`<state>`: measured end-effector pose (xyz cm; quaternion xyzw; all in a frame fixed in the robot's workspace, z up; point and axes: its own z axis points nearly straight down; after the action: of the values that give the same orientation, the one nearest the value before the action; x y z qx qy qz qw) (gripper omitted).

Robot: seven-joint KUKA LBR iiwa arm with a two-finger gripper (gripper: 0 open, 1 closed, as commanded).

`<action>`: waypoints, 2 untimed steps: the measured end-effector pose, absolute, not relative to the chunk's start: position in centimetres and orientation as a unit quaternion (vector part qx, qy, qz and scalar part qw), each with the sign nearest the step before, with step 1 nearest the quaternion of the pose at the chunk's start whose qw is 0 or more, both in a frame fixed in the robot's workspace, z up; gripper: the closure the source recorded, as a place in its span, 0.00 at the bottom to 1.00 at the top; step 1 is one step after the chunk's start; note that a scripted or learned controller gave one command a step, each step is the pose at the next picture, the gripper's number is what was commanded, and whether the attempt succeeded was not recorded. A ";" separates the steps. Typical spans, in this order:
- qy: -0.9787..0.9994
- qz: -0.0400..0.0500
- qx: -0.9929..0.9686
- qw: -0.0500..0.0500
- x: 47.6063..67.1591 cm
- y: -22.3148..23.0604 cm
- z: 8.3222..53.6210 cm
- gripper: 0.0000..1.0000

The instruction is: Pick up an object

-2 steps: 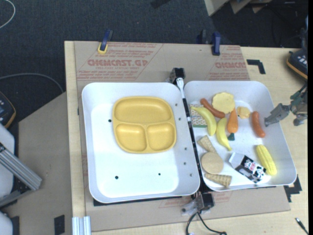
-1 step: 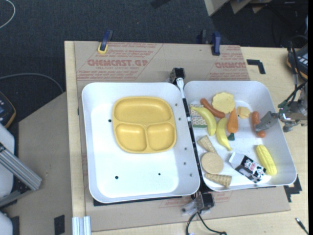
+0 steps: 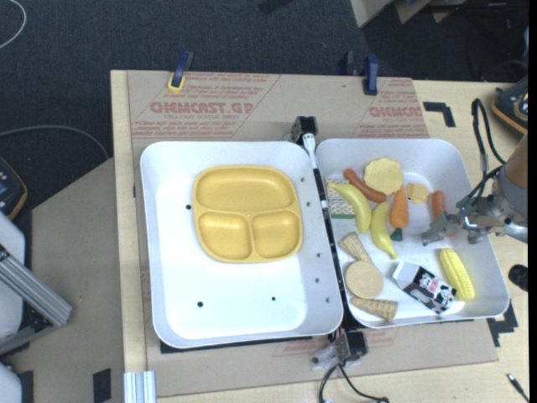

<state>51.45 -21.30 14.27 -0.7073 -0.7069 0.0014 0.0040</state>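
The right bin (image 3: 470, 162) holds several toy foods: two bananas (image 3: 362, 206), an orange carrot (image 3: 399, 209), a long sausage (image 3: 364, 184), a short sausage (image 3: 437, 202), a yellow round slice (image 3: 383, 173), a corn cob (image 3: 457, 274), a round cracker (image 3: 364, 279) and a black-and-white packet (image 3: 430, 286). My gripper (image 3: 445, 222) hangs over the right part of this bin, just above the corn cob and beside the short sausage. It stands open with nothing between its fingers.
The left bin (image 3: 168, 250) carries a yellow divided plate (image 3: 247, 212). A waffle cone (image 3: 375, 310) and a striped piece (image 3: 340, 201) lie along the right bin's left side. Clamps (image 3: 370, 74) hold the cardboard at the back. Cables run at the right edge.
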 end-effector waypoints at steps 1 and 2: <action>-0.707 0.001 -0.707 0.004 51.3 -21.2 8.9 0.00; -0.707 0.000 -0.708 -0.001 51.5 -21.3 10.3 1.00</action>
<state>51.50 -21.31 10.33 -0.7076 -0.7066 -0.0002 -0.0008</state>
